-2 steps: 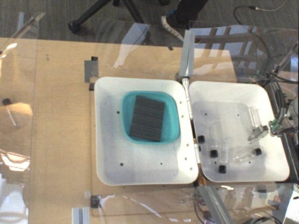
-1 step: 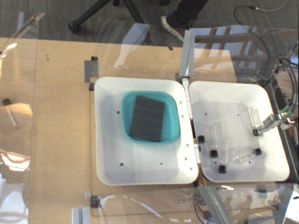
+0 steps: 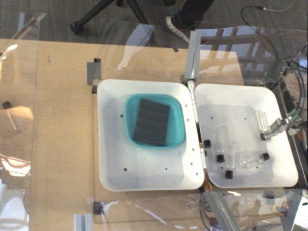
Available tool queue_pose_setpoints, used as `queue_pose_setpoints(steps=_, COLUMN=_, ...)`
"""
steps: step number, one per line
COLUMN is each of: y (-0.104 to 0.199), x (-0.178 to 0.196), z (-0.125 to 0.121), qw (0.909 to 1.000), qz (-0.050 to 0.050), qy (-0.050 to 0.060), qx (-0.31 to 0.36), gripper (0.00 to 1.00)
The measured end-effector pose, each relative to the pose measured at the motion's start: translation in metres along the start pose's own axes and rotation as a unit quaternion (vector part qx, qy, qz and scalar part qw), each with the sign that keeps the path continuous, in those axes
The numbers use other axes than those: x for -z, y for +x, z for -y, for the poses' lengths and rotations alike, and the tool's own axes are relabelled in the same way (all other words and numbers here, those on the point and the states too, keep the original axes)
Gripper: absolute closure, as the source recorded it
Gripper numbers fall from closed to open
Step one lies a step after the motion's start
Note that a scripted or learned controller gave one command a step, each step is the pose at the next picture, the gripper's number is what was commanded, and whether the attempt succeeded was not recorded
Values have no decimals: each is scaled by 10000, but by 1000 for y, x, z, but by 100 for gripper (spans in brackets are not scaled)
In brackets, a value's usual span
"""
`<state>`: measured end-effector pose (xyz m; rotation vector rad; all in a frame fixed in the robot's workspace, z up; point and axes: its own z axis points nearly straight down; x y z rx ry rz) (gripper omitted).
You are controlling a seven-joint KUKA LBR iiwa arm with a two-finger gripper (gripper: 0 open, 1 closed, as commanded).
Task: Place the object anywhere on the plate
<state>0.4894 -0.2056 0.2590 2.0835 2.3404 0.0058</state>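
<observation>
A teal plate [image 3: 179, 129] with rounded corners rests in the upper middle of the left bin [image 3: 144, 174]. A dark grey ribbed rectangular block [image 3: 152, 122] lies flat on the plate, roughly centred and turned slightly clockwise. It sits fully inside the plate's rim with nothing touching it.
The right bin [image 3: 284, 177] holds several small black pieces [image 3: 220, 158] and some clear plastic items [image 3: 250, 160]. A short grey metal stub [image 3: 273, 128] pokes in over that bin's right rim. A grey post [image 3: 192, 57] stands behind the divide between the bins. Cables hang at the far right.
</observation>
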Motion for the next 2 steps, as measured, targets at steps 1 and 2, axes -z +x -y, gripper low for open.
queue_pose_setpoints(steps=1, y=0, x=25, z=0, qw=9998, qz=9, qy=-4, qx=-212, gripper=0)
queue_pose_setpoints(steps=2, y=0, x=20, z=0, qw=9990, qz=1, qy=-3, qx=-441, gripper=0)
